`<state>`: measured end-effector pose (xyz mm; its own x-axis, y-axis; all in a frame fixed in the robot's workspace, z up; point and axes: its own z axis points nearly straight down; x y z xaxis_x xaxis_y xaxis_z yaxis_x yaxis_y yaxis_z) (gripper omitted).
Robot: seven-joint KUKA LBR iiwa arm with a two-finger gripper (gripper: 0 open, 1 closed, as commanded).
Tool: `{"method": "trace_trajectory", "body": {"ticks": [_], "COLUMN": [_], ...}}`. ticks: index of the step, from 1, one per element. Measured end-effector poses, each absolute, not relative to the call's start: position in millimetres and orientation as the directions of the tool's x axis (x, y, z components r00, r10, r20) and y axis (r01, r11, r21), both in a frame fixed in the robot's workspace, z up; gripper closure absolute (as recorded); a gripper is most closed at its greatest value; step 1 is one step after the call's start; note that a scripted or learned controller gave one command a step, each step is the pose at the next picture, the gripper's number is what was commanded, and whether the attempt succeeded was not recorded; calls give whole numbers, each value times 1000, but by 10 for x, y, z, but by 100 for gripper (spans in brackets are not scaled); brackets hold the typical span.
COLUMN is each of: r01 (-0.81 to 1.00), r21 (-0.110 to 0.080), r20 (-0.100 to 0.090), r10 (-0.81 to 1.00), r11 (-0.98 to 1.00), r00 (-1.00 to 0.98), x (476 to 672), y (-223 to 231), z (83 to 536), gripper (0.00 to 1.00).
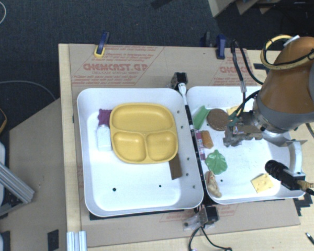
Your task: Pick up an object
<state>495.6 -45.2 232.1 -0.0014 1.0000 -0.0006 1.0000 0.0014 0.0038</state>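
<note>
My gripper hangs over the middle of the right bin, just right of a brown round disc. A green leafy piece lies below the gripper and to its left. A green strip leans near the bin's left wall. A small orange and pink block sits beside the divider. A yellow cheese wedge rests at the bin's front right. A tan piece lies at the front left corner. Nothing is visible between the fingers.
The left bin holds a yellow divided plate, a purple item, a white bottle and a brown bar. The arm's orange and grey body covers the right bin's upper right part.
</note>
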Motion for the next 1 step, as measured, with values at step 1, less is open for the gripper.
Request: {"method": "trace_trajectory", "body": {"ticks": [1], "r01": [1000], "r21": [-4], "r20": [1], "r10": [1000], "r11": [-1], "r00": [1], "x": [4864], "y": [-519], "z": [2147], "gripper": [100]}}
